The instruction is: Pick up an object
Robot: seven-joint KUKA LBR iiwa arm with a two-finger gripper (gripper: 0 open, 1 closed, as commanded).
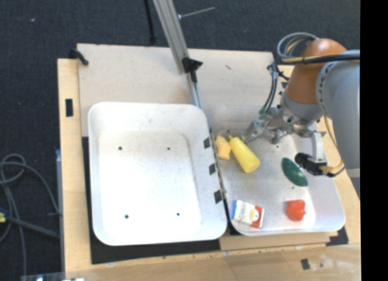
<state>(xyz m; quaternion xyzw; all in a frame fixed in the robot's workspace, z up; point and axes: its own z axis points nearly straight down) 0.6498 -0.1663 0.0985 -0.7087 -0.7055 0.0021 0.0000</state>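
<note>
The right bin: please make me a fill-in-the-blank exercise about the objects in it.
1. The yellow bottle lies in the ____ bin.
2. The small carton lies at the bin's front edge, directly left of the ____ object.
3. The ____ object lies between the bottle and the arm.

Missing words: right; red; green

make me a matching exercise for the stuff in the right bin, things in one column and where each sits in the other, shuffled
Things:
1. yellow bottle
2. green object
3. red object
4. small carton

Places in the right bin:
A. front edge, near the left bin
B. front right area
C. left side, just below the gripper
D. right of centre, beside the arm's black cable

Pairs: 1-C, 2-D, 3-B, 4-A
</note>
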